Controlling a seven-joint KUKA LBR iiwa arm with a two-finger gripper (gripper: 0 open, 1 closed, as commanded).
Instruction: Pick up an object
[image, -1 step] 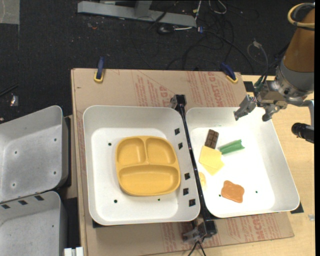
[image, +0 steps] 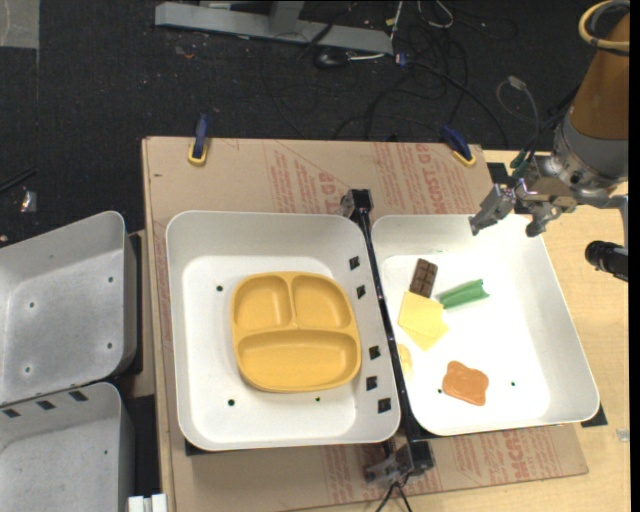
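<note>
Nearest in the right bin (image: 560, 330) lies an orange piece (image: 466, 383), then a yellow block (image: 422, 319), green bar (image: 462, 294) and brown bar (image: 424, 277), all loose for picking. Farther, the gripper (image: 512, 219) hovers with fingers released, empty.

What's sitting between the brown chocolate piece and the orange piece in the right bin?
In the camera view, the yellow cheese slice lies between the chocolate piece and the orange piece. The green piece lies off to the side.
</note>
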